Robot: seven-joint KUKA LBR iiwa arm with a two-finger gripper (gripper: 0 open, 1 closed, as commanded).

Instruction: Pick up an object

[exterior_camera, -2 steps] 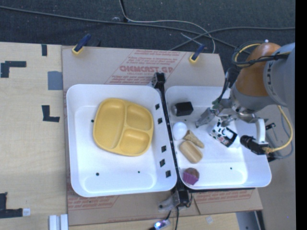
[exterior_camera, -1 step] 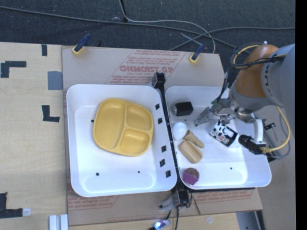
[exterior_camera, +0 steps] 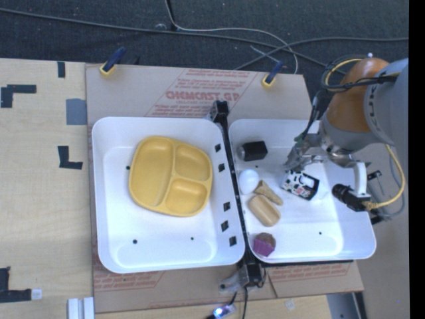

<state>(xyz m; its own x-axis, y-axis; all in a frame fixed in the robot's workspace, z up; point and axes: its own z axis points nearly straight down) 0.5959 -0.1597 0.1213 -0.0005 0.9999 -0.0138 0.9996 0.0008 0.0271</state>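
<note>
The purple object (exterior_camera: 264, 244) lies well apart from the hand (exterior_camera: 300, 161) (its grip: cannot tell).

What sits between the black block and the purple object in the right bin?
In the camera view, a white ball and two tan bread-like pieces lie between the black block and the purple object.

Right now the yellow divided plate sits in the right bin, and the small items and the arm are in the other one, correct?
Not quite. The camera view shows the yellow divided plate in the left bin; the small items and the arm are in the right bin.
</note>
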